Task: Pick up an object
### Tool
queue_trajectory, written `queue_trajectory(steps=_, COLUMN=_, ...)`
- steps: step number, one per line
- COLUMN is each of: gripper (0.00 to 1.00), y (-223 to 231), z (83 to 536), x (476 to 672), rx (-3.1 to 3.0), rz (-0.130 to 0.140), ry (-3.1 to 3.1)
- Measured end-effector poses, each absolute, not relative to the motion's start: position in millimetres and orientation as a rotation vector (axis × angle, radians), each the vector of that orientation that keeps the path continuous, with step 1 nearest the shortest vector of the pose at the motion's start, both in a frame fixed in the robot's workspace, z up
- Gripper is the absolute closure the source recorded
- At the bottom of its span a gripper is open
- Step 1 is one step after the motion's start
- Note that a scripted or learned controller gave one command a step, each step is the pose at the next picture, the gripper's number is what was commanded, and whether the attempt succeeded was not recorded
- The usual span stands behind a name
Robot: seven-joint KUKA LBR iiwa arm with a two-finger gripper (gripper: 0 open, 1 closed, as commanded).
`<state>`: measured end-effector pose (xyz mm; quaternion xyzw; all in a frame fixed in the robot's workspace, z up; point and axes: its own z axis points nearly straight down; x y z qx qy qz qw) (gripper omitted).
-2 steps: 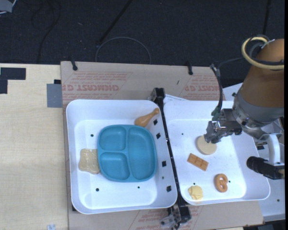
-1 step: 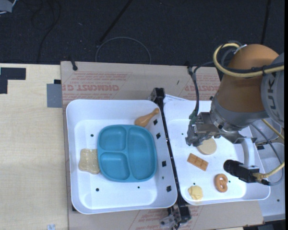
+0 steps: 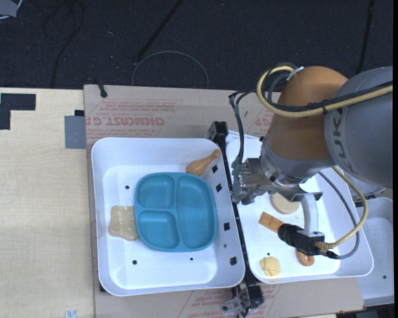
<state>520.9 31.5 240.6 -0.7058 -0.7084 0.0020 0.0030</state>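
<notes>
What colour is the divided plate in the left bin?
Light blue; the divided plate shows clearly in the camera view.

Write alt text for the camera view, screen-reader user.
A grey KUKA arm with an orange band reaches from the right over the right bin, which holds small food-like items. The left bin holds a blue divided plate, a pale item beside it and an orange-tan piece near the divider.

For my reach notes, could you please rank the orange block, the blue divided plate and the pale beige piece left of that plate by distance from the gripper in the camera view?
Measured from the gripper:
1. Orange block, right bin, just below it.
2. Blue divided plate, middle of the left bin.
3. Pale beige piece, left bin, beyond the plate's left edge.
</notes>
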Motion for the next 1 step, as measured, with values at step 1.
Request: queue_trajectory(steps=1, gripper=1.00, y=91.2, z=228.2, x=531.0, rx=-2.213, rz=0.004, ry=-2.224)
